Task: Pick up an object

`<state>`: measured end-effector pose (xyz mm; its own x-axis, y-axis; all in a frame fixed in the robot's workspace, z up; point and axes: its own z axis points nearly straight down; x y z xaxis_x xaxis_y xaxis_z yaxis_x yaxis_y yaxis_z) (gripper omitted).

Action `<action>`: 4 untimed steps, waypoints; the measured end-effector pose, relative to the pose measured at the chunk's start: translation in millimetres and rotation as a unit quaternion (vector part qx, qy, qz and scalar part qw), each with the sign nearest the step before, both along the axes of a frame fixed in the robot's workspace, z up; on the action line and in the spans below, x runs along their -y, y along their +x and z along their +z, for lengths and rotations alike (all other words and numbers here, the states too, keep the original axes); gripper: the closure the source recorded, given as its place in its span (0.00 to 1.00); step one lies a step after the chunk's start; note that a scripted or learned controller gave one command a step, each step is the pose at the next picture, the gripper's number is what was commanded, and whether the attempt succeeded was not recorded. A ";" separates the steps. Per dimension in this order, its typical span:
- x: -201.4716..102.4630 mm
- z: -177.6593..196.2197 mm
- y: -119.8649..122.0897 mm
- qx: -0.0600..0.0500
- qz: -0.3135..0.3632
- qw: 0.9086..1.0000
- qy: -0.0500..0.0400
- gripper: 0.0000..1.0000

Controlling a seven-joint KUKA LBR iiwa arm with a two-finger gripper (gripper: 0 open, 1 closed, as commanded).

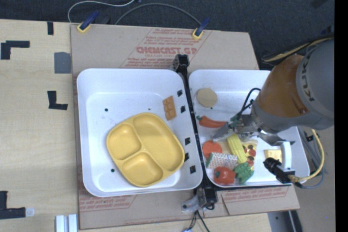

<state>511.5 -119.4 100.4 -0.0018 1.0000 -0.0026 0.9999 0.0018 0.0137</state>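
Gripper [239, 126] low in right bin [228, 80] over toy food pile, near corn [235, 146]; grip state unclear; yellow plate [144, 148] in left bin [92, 87].

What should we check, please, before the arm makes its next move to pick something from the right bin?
1. Tool over the right bin: ok.
2. Finger opening: cannot tell, too small and dark.
3. Object between the fingers: cannot tell; none visible.
4. Nearest targets, the corn and carrot, lie close to neighbouring toys: not ok for a clean grasp.
5. Round cookie lies apart from the pile: ok as an easier target.
6. Yellow tray sits in the left bin, away from the arm: ok.
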 end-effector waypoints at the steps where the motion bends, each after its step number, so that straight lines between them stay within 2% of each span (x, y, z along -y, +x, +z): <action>1: -23.8 -15.4 59.7 -0.005 0.001 1.000 0.001 0.00; 2: -7.3 -14.8 43.4 -0.005 -0.001 1.000 0.001 0.00; 3: -43.6 89.8 115.0 0.000 0.002 1.000 0.001 0.00; 4: -23.4 -17.7 140.2 -0.006 -0.001 1.000 0.000 0.00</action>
